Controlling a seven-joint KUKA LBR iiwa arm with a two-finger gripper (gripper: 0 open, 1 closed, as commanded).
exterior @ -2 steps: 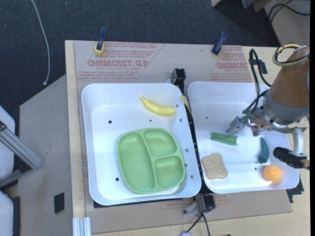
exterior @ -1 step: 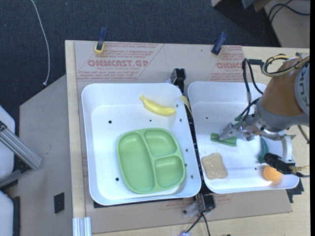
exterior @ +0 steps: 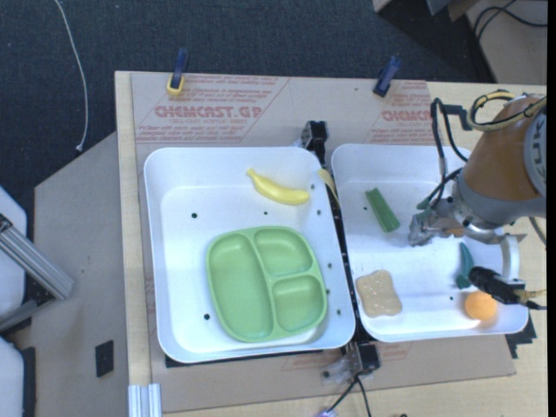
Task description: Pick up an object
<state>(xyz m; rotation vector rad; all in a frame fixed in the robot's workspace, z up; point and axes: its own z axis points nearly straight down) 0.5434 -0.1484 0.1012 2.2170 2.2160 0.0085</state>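
Arm is reaching into the right bin (exterior: 347, 233), gripper (exterior: 432, 226) sitting mid-bin; can't tell its state. Green stick (exterior: 381, 209) is lying just left of it. Cracker (exterior: 378, 293) near the front-left corner, orange ball (exterior: 480, 307) front-right. Banana (exterior: 278, 189) and green tray (exterior: 263, 281) sitting in the left bin (exterior: 156, 233).

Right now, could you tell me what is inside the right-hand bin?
The right-hand bin holds a green stick, a tan bread slice, an orange ball and a teal piece. The arm covers the floor beneath it.
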